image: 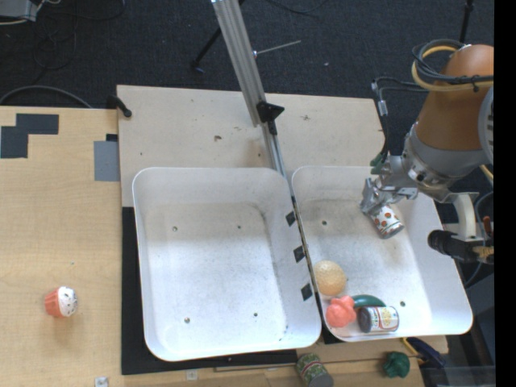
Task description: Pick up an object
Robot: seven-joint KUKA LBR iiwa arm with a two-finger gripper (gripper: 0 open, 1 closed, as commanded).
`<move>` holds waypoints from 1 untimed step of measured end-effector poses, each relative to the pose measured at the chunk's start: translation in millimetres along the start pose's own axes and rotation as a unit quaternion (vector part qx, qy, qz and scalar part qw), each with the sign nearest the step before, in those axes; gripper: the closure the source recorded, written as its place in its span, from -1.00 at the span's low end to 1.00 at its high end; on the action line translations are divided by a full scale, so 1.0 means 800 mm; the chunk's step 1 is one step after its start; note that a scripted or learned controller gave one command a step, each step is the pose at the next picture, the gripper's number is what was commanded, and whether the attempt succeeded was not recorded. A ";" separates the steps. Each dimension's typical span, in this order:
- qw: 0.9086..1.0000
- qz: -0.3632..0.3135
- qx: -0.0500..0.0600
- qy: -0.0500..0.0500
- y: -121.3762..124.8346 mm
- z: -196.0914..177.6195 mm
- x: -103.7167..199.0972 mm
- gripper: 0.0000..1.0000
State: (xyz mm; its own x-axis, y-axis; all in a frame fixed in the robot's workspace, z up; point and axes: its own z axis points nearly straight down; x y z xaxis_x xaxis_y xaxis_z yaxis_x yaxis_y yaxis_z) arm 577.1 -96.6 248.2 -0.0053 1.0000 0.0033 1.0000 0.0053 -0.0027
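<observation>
My gripper (pixel 379 202) hangs over the far part of the right bin (pixel 442 311). It is shut on a small silver can with red markings (pixel 388 221), which tilts down and to the right below the fingers. Near the front of the same bin lie a beige ball (pixel 330 277), a pink-red lump (pixel 341 312), a dark green piece (pixel 370 300) and a dark jar with a pale label (pixel 379 319) on its side.
The left bin (pixel 153 216) sits beside the right one, with a divider carrying black clips (pixel 297 252) between them. A slanted aluminium pole (pixel 246 63) rises behind the bins. A red-and-white toy (pixel 61 302) lies on the wooden bench at left. A green object (pixel 395 364) and a can (pixel 310 369) sit in front of the bins.
</observation>
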 end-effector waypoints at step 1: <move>1.000 0.000 0.001 0.000 -0.004 0.018 0.067 1.00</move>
State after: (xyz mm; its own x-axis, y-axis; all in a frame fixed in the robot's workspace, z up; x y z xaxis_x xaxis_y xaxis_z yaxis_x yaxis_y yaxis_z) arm 573.8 -43.3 233.9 -0.0047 1.0000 0.0029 1.0000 0.0048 -0.0047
